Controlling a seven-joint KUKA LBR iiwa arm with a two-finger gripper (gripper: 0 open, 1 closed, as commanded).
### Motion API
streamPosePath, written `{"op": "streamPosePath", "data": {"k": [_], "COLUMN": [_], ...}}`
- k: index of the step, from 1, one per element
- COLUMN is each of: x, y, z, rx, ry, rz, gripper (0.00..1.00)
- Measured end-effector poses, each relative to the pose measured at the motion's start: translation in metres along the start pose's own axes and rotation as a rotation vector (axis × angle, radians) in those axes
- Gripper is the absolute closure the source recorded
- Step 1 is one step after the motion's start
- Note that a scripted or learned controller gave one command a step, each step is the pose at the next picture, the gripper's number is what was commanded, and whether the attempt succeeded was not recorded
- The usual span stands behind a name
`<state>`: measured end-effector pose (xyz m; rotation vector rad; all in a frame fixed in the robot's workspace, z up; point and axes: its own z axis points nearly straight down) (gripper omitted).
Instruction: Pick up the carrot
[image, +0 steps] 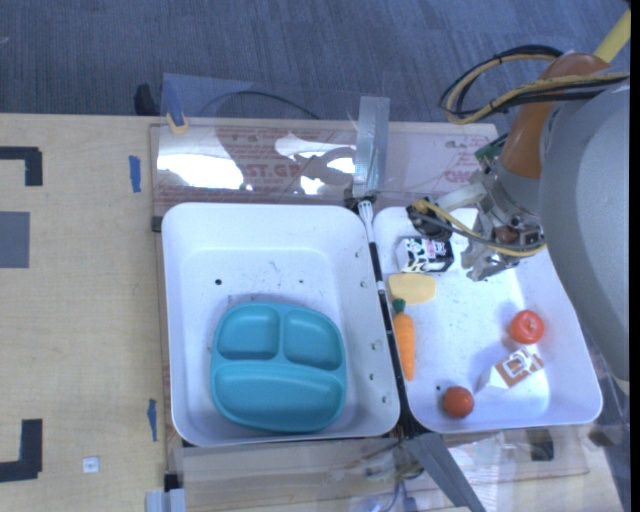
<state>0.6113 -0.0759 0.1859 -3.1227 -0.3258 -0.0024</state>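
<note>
Grey arm reaches into the right shallow white bin, nothing lifted yet. Two-finger gripper hangs near the bin's far end; can't tell its fingers' state. Small orange carrot lies against the left wall, untouched. Approach and grasp remain.

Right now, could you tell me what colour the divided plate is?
Teal blue plastic divided plate, clearest in the camera view.

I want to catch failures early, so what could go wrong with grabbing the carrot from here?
1. The carrot lies against the right bin's left wall, leaving a finger little room on that side.
2. A yellow piece touches its top end and may get grabbed or pushed instead.
3. The hand is off to the upper right, beside the cow toy.
</note>
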Motion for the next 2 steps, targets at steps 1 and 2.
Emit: {"op": "streamPosePath", "data": {"k": [1, 2], "x": [-0.033, -0.001], "y": [0.023, 0.005], "z": [0.099, 0.002], "rx": [0.002, -0.002], "ry": [-0.003, -0.002], "rz": [-0.275, -0.025], "gripper": [1.0, 1.0]}}
